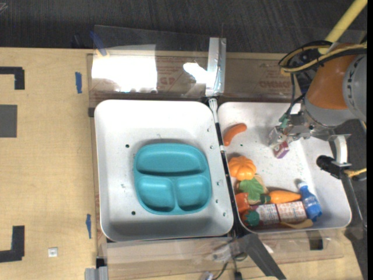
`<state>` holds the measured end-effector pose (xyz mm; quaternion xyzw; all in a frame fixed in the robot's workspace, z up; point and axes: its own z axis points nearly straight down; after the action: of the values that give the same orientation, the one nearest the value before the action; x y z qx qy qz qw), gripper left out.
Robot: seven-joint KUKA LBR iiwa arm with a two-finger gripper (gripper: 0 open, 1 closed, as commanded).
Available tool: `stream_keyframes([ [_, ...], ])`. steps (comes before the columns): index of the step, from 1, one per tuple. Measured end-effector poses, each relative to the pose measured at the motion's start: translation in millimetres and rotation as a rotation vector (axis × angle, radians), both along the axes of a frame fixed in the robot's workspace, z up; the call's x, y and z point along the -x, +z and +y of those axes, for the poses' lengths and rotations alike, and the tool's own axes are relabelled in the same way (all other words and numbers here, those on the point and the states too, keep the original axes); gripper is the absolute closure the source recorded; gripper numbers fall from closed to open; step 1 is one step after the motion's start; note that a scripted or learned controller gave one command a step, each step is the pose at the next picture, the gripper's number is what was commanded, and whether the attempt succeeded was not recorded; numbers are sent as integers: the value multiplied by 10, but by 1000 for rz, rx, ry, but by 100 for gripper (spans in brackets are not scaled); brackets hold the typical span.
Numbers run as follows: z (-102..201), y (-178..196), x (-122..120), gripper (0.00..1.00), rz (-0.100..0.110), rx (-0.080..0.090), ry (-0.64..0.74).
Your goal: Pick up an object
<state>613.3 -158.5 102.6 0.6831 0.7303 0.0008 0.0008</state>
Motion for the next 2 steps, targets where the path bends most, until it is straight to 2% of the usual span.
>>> stream_keyframes([
  [1,588,214,-538,100,6,-2,-23],
  [2,585,58,-532,100,5,0,-194],
])
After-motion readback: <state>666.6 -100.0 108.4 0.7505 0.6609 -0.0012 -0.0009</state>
